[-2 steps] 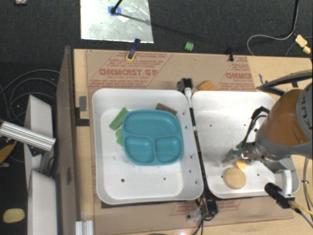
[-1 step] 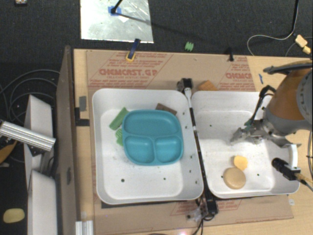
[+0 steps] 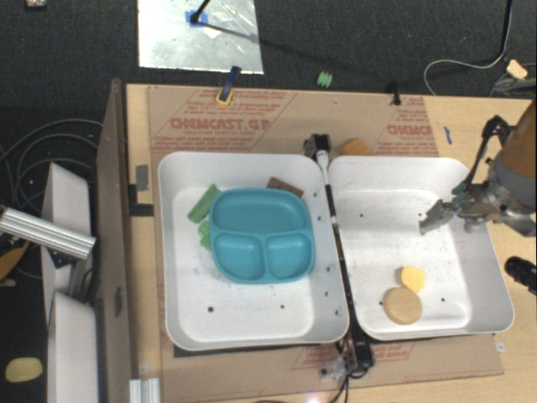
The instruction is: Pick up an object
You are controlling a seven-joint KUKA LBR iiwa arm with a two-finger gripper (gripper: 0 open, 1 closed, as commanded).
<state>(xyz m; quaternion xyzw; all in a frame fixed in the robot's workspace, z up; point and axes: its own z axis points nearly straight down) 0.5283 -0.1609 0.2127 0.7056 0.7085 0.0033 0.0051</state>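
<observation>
Two shallow white plastic bins sit side by side on a tan cardboard-covered bench [image 3: 252,120], a left bin [image 3: 180,225] and a right bin [image 3: 369,183]. Left bin contents: one blue plastic divided tray [image 3: 260,233] with three compartments, lying flat at centre; one green flat piece [image 3: 201,201] partly tucked under the tray's left edge; one dark brown block [image 3: 285,185] showing just beyond the tray's upper right rim. Right bin contents, both in the lower middle of that bin: one small yellow rounded object [image 3: 412,278] and, touching or just beside it to the lower left, one tan round disc-shaped object [image 3: 403,306]. Grey robot arm [image 3: 512,183] enters from the right edge of the frame; its two-finger gripper [image 3: 436,217] is over the right half of the right bin, pointing toward the left. Gripper state: too blurred and dark to tell how the claw stands; nothing is visible in it. Relation to objects: the yellow object lies below and slightly left of the gripper tip in the frame, apart from it; the tan disc lies further down still. One orange block [image 3: 357,147] rests on the bench just above the right bin's upper left corner.
</observation>
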